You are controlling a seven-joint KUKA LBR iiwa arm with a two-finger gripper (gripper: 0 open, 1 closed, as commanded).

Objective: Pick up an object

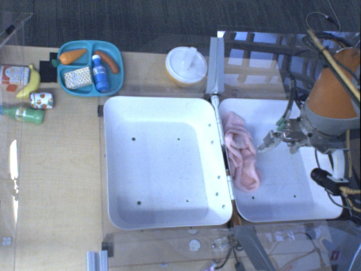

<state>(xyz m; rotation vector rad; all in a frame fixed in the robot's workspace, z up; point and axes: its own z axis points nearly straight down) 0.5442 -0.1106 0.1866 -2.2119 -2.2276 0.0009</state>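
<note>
A crumpled pink cloth lies along the left wall of the right white bin. My gripper hangs over the middle of that bin, just right of the cloth and apart from it. Its fingers stand open with nothing between them. The grey arm with its orange band comes in from the right above the bin.
The left white bin sits beside the right one, with a metal divider post behind them. On the bench at the back left are a blue tray of toy food, a white lidded bowl and small toys.
</note>
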